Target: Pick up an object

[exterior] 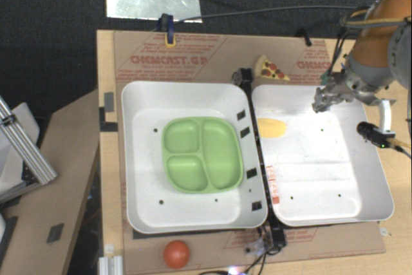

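The surface (193,48) is a tan board printed with red "CHEMCAST GP" lettering, readable behind the left bin and partly again behind the right bin. On it sit two shallow white bins. The left bin (138,138) carries a pale green divided tray (203,154) with three compartments. The right bin (335,177), touching the left bin's right side, holds a small flat yellow object (271,129), oval and smooth, lying close to the bin's left wall in its rear half. The grey arm (380,55) with its orange band leans over the right bin's rear right corner, and the gripper (322,102) hovers there, well apart from the yellow object; whether it is open or closed cannot be told. A pizza-slice toy (270,69) lies on the surface just behind the right bin. A red ball (176,254) rests on the surface in front of the left bin.
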You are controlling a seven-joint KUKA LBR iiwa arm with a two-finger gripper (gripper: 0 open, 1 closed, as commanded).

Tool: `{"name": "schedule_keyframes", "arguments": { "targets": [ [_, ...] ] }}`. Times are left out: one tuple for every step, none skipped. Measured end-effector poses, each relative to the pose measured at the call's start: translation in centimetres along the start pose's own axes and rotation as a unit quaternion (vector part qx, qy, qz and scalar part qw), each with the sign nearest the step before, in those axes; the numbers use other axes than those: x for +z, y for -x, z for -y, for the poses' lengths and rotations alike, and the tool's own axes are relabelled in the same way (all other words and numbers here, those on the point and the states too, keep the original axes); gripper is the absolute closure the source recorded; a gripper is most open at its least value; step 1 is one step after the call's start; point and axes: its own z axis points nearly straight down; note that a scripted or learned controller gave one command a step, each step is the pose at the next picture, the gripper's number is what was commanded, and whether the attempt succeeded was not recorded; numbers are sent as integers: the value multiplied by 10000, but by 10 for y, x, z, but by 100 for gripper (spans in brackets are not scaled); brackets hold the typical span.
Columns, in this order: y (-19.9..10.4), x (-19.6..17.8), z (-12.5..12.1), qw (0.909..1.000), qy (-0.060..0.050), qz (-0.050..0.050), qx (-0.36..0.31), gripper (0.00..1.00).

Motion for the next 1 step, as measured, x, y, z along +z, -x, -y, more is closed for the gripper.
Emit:
{"name": "schedule_keyframes", "arguments": {
  "targets": [
    [-5,-46,-5,10000,0,-2,-21,100]
  ]
}}
